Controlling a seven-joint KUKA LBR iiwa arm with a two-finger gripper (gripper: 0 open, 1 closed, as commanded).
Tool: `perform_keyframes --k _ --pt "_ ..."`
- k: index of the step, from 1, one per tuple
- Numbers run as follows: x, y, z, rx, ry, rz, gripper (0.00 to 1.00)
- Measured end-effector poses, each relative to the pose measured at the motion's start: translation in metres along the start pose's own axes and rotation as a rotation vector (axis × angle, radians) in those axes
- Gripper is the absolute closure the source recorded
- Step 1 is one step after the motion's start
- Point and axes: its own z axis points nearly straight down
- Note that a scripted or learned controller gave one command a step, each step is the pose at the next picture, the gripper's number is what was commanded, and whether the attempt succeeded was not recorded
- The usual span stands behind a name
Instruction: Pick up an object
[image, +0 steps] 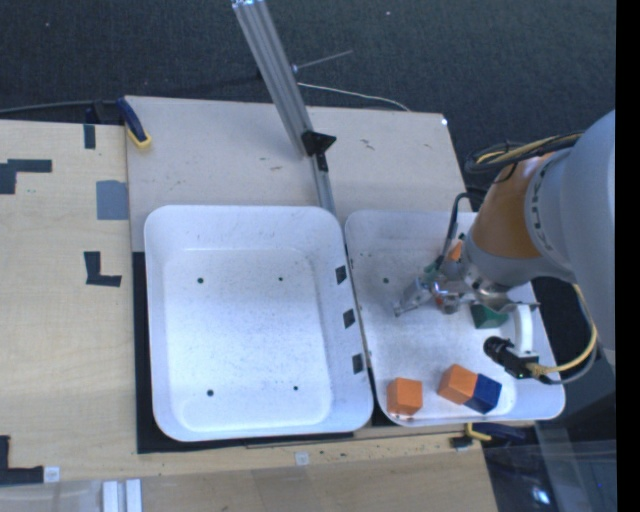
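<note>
Fingers (410, 300) low in right bin (400, 235), grip state unclear, orange blocks (405, 396) near, apart

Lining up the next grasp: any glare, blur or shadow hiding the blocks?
Camera view: lighting even, no strong glare on the right bin; both orange blocks and blue block sharp enough; the gripper looks soft, its fingers hard to read.

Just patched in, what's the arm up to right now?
The arm is reaching in over the right bin, its pincer low above the bin's floor near the middle. Three blocks sit along that bin's near edge: an orange block, a second orange block and a blue block touching it. I see nothing held by the pincer.
</note>
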Motion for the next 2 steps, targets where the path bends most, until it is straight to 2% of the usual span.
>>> perform_keyframes --k 1,2 --pt "-0.031 0.041 0.000 0.002 -0.001 0.002 0.00" --pt "-0.042 0.085 0.004 0.069 0.024 0.011 0.00"
